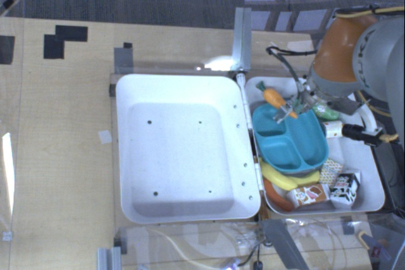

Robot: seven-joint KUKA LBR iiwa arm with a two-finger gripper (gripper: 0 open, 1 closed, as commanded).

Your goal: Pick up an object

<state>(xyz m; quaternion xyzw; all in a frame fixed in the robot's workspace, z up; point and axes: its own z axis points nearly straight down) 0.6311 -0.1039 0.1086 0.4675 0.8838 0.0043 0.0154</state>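
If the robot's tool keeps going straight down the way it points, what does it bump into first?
Probably the blue divided tray. The tool hangs right over its upper compartment, beside the orange carrot toy. Depth is hard to judge from above, so it may already touch.

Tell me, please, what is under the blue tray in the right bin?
A yellow banana sticks out from under the blue tray, at its near edge, with an orange thing beside the banana. The tray covers whatever else lies below it.

Items, right bin: blue divided tray, tilted, centre; orange carrot at far-left corner; yellow banana against my tray's near edge.
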